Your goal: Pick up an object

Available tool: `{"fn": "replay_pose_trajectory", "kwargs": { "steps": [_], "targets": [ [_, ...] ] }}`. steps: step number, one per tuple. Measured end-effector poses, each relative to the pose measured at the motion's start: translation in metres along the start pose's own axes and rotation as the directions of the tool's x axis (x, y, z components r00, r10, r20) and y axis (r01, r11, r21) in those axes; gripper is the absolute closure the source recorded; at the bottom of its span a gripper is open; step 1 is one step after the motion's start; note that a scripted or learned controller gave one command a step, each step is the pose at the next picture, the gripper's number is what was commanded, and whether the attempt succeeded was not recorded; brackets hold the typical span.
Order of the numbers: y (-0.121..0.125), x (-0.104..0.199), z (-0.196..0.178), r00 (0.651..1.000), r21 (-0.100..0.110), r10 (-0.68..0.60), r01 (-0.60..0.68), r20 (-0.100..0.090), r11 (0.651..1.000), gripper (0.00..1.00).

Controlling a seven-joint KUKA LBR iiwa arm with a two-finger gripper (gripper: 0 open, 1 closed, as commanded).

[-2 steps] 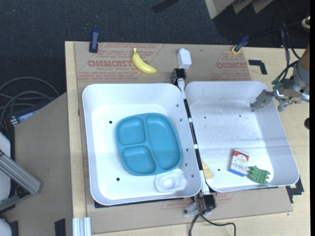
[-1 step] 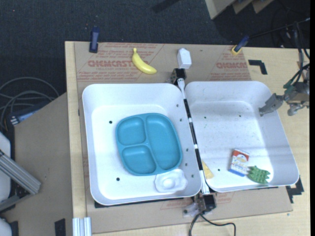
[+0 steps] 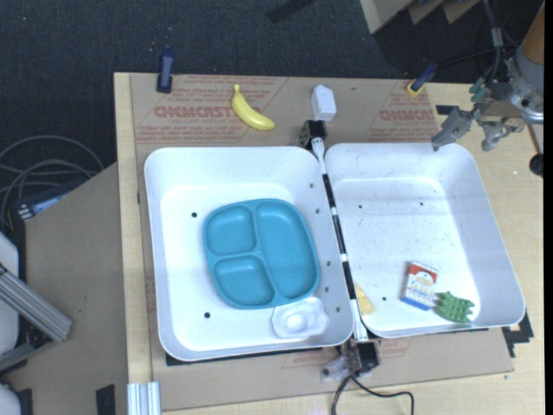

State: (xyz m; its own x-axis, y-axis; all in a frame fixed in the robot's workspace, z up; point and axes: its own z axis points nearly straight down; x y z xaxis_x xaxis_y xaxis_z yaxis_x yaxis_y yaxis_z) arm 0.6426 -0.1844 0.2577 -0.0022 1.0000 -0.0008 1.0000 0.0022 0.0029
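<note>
In the right bin (image 3: 484,199), near its near right corner, a small red, white and blue box (image 3: 420,285) lies flat, with a green leafy toy (image 3: 454,307) touching its near right side. A small yellow piece (image 3: 365,303) lies by the bin's near left corner, at the divider. The left bin (image 3: 173,188) holds a blue divided plate (image 3: 258,252) in its middle and a white moulded piece (image 3: 298,320) just nearer, touching the plate's edge. On the bench (image 3: 138,119), beyond the left bin, lies a yellow banana (image 3: 250,111). The gripper (image 3: 473,130) hangs over the far right corner of the right bin, its jaws spread and pinching nothing.
</note>
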Motion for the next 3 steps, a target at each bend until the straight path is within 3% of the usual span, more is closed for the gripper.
{"fn": "replay_pose_trajectory", "kwargs": {
  "steps": [1, 2, 3],
  "targets": [
    [-0.065, -0.04, 0.086, 1.0, 0.004, 0.003, -0.003, 0.0, 1.0, 0.0],
    [-0.005, 0.003, 0.011, 1.0, -0.001, 0.0, 0.0, 0.0, 1.0, 0.0],
    [0.009, -0.04, -0.013, 1.0, -0.001, 0.002, -0.002, 0.002, 1.0, 0.0]
  ]
}}
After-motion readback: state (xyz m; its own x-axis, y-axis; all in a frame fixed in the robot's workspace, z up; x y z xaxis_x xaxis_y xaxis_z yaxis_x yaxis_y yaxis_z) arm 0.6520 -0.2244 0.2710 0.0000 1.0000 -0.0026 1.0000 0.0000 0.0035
